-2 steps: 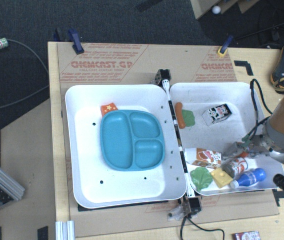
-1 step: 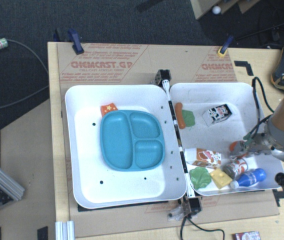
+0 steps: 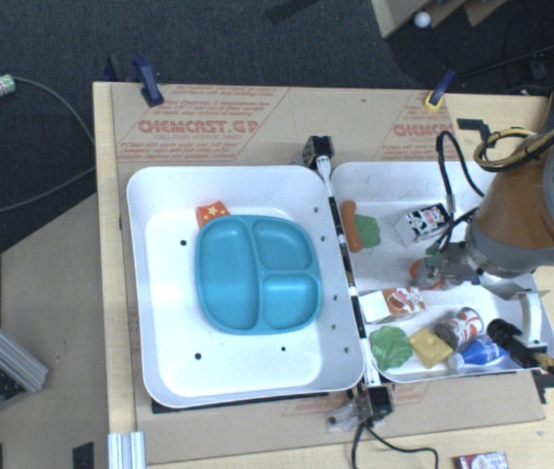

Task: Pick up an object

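Observation:
My gripper is low inside the right bin, reaching in from the right near the bin's middle. A small reddish object lies right against its tip, partly hidden by it. Just below-left lies a red and white packet. A black and white toy sits just above the gripper. Along the bin's left wall rest an orange sausage-shaped piece and a green piece.
At the right bin's front lie a green leafy item, a yellow block, a red and white can and a blue item. The left bin holds a blue divided tray and a small red-orange piece.

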You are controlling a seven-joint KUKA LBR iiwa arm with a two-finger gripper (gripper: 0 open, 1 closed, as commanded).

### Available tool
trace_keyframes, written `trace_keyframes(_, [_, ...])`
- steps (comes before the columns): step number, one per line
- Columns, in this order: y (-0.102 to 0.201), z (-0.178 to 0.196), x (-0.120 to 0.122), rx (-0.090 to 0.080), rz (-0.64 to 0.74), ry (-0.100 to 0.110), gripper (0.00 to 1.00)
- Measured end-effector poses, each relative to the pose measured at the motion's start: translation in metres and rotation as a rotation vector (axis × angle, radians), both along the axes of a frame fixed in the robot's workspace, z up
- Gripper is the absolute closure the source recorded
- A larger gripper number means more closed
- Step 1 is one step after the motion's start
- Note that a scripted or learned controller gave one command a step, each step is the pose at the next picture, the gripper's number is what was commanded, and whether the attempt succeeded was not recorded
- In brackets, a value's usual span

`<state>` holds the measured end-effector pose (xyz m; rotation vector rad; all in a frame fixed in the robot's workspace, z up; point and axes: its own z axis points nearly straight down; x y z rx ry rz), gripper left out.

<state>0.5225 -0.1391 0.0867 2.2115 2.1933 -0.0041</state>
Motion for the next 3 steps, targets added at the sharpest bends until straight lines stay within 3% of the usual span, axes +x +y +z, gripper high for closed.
trace_keyframes(1, [0.022, 0.016, 0.003, 0.021, 0.008, 0.018, 1.0])
trace_keyframes(2, [0.021, 0.017, 0.003, 0.019, 0.007, 0.017, 0.0])
trace_keyframes(3, [0.035, 0.043, 0.082, 0.021, 0.009, 0.015, 0.0])
